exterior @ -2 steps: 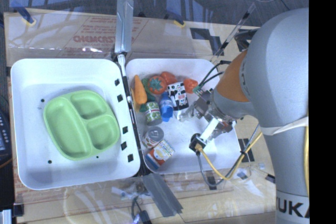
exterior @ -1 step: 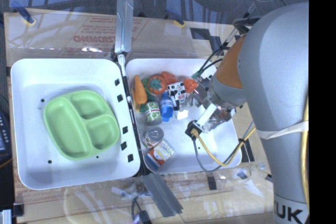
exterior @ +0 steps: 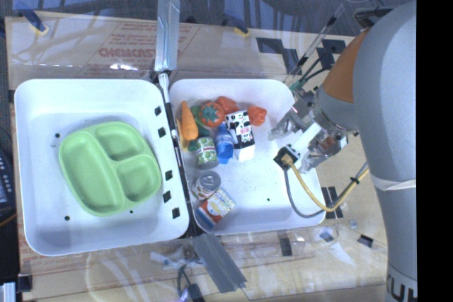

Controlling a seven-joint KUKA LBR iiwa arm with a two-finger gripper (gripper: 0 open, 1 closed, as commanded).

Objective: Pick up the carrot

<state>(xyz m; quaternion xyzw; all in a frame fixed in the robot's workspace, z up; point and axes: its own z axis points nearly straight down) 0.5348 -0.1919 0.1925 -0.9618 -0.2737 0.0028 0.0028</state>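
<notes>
Faint red lettering ran across the clear plastic sheet [exterior: 117, 46] behind my bins. I could not read it. Labels on the small cans were too blurred.

Even overhead light is washing both white bins [exterior: 42, 152] bright; glare is streaking the clear sheeting [exterior: 92, 39] behind; detail is looking soft.

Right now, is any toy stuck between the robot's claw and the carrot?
Yes. The carrot lies at the right bin's left wall, and the gripper is at its right side. The tomato, blue bottle and milk carton sit between them.
</notes>
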